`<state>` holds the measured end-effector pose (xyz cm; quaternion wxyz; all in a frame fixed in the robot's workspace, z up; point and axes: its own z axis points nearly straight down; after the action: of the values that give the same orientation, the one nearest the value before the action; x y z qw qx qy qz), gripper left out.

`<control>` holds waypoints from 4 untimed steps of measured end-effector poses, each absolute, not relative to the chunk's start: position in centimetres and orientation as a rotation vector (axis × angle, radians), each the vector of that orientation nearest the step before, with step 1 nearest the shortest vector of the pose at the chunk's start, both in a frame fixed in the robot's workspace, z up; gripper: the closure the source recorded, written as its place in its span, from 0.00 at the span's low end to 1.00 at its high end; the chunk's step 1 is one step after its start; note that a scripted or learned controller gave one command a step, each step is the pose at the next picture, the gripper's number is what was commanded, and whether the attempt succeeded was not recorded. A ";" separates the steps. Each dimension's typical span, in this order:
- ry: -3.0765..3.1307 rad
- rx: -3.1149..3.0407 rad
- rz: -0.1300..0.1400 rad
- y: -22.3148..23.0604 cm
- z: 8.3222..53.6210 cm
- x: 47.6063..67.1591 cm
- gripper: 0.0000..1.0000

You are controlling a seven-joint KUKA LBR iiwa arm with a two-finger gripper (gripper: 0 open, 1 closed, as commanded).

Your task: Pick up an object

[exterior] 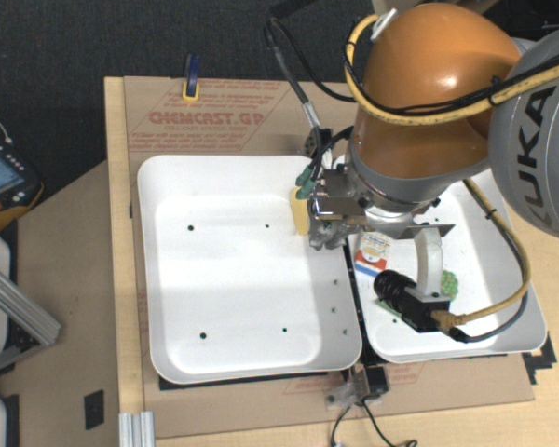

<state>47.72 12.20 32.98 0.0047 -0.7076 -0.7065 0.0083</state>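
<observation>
My gripper [322,220] hangs under the big orange wrist, over the ridge between the two white bins. A pale yellow block [301,215] sits right against the gripper's left side, at the right edge of the left bin [224,277]. A small dark green piece [305,183] shows just above the block. The wrist hides how the gripper meets the block. In the right bin [503,250] lie a white packet with red and blue print [372,249] and a green lump [448,285].
Both bins rest on a cardboard sheet [214,110] with red lettering. A blue and yellow clip [192,79] sits at the sheet's far edge. The arm's orange and grey body covers most of the right bin's far half.
</observation>
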 end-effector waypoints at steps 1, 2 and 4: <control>-2.223 -2.226 -0.010 11.0 40.2 48.0 1.00; -2.211 -2.223 0.016 7.6 29.6 47.8 1.00; -2.218 -2.219 0.011 11.4 33.0 51.8 1.00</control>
<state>51.77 11.36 33.03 0.0020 -0.7072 -0.7070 0.0034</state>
